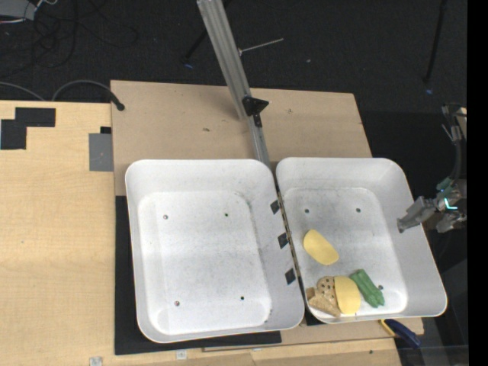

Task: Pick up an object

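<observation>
The two-finger gripper [427, 216] is seen at the right rim of the right shallow white bin [396, 180], just outside the bin wall, at about mid-height of that rim. Whether it is apart or together cannot be told; the parts are small and dim against the dark background. Nothing is seen held in it.

Four objects are recorded in the right bin, all toward the near end and to the left of and nearer the camera than the gripper. A yellow rounded lemon-like object [320, 248] lies closest to the gripper of the four, still well apart from it, near the divide between the bins. A second yellow oblong object [348, 295] lies nearer the front rim. A tan perforated biscuit-like piece [325, 294] is touching its left side. A green elongated pod-shaped object [367, 288] lies just beside its right side, tilted diagonally.

The left shallow white bin [152, 181] is located far to the left of the gripper, beyond the right bin. Both bins rest on a brown board surface [183, 120]. A grey metal rail [229, 59] runs diagonally from the top of the view down to the gap between the bins.
</observation>
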`<state>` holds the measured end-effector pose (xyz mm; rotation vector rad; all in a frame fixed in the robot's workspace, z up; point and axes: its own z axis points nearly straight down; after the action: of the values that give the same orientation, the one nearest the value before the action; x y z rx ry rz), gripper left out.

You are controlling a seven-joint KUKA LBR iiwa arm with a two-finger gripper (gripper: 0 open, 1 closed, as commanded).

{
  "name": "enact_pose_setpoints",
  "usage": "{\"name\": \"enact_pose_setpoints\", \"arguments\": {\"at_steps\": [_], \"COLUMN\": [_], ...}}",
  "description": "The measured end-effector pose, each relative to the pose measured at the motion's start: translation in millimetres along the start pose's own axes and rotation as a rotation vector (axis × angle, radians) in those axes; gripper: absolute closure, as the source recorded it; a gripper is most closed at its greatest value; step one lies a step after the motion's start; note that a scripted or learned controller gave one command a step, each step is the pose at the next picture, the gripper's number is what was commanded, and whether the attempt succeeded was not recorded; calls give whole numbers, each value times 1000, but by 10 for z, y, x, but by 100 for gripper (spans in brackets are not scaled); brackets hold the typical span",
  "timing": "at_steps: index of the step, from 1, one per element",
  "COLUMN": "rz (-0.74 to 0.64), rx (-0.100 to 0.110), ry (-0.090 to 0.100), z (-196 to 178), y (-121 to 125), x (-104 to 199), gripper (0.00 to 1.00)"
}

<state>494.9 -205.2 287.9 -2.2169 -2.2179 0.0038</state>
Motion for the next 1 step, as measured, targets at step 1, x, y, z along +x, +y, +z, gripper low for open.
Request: {"name": "enact_pose_setpoints", "arguments": {"at_steps": [1], "rz": [2], "rx": [-3], "ry": [-1], "z": [-13], "y": [1], "x": [-3], "gripper": [0]}}
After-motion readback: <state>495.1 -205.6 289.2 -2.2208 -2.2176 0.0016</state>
